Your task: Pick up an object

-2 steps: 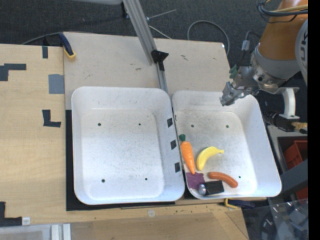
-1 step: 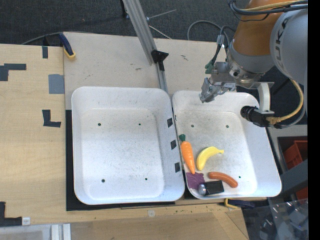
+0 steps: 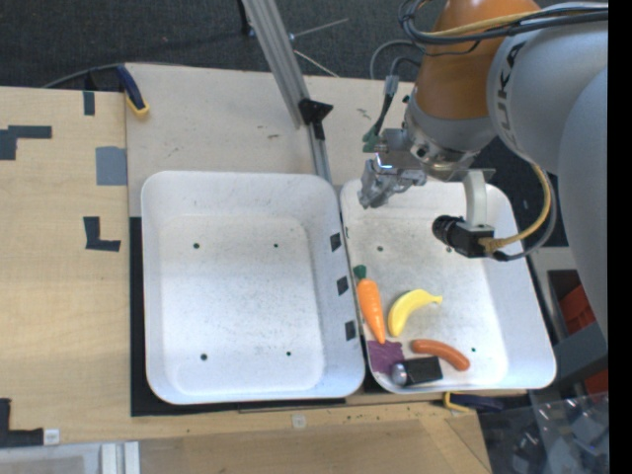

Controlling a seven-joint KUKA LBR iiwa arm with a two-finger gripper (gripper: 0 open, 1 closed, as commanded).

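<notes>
Gripper over right bin — carrot, banana inside (near corner).

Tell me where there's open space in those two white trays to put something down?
The left bin offers its whole floor. In the right bin, the upper floor between the gripper and the banana is free. Its lower left corner is crowded: carrot, banana, sausage, purple piece, black block.

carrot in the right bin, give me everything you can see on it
The carrot is orange, looks like smooth plastic, with a small green top at its upper end. It lies flat, lengthwise along the right bin's left wall, tip down, meeting a purple object. The banana lies just to its right.
</notes>
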